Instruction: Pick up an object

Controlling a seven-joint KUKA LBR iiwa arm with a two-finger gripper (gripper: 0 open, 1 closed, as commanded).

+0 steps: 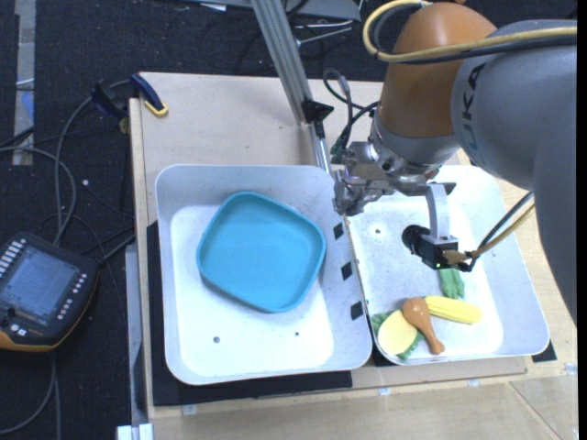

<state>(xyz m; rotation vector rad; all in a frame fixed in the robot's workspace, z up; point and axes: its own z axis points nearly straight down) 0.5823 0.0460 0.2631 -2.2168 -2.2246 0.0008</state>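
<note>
My gripper (351, 197) hangs over the rim between the two bins, at the upper left corner of the right bin (514, 273); nothing shows in its grasp. In the right bin's near end lie a yellow corn cob (453, 312), a green piece (451, 283) just behind it, an orange-brown drumstick-shaped toy (423, 322) and a yellow-green slice (396, 334). A blue square plate (261, 250) lies in the left bin (238, 348), to the gripper's left and nearer the camera.
A slanted metal bar (286, 58) rises behind the bins near the gripper. The grey arm covers the far right of the right bin. Black clips (348, 270) sit along the rim between the bins. A teach pendant (41, 290) lies off the bench at left.
</note>
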